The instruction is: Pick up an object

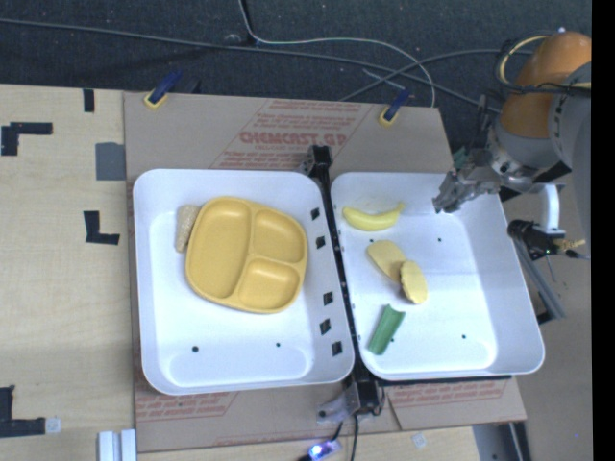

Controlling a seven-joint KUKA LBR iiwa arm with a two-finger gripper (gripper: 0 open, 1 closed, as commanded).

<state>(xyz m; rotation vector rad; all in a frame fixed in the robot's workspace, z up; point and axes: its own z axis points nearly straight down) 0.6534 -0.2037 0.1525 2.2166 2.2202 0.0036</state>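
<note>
In the right bin [480,296] lie a yellow banana [372,218] near the back left, two pale yellow slices [399,269] overlapping in the middle, and a green cucumber piece [386,328] toward the front. My gripper [450,197] hangs over the back right part of this bin, to the right of the banana and apart from it. Nothing shows between its tips.
The left bin [163,325] holds a yellow divided plate [246,254] with a tan piece [184,227] tucked at its left edge. A black divider [330,277] runs between the bins. Cables cross the dark floor behind the bench.
</note>
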